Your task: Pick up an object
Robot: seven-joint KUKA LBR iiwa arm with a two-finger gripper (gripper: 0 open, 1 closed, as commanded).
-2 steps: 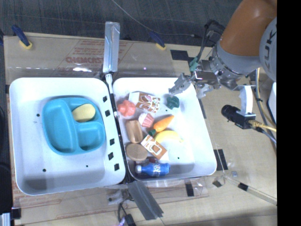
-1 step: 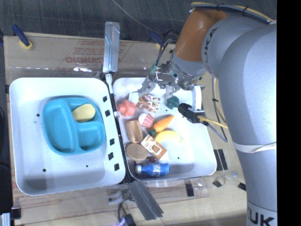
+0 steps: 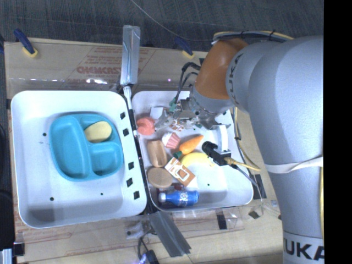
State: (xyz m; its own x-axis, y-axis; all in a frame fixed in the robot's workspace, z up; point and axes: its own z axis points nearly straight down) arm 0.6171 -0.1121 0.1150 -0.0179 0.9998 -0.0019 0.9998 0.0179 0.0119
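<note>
My gripper [image 3: 175,119] hangs low over the upper middle of the right bin [image 3: 240,187], among the toys there. Just below it lie a pink cupcake-like piece [image 3: 172,141] and an orange carrot [image 3: 191,143]. A salmon round piece [image 3: 145,126] sits to its left. Further down are a yellow fruit [image 3: 195,159], a tan bread piece [image 3: 156,153], a small orange-and-white box [image 3: 180,172], a round tan piece [image 3: 159,177] and a blue bottle [image 3: 179,198]. I see nothing clearly held.
The left bin [image 3: 33,197] holds a blue divided tray [image 3: 71,147] with a yellow piece [image 3: 98,131] in its upper right compartment. The grey arm [image 3: 275,103] covers the right bin's right side. A metal divider [image 3: 130,54] stands between the bins.
</note>
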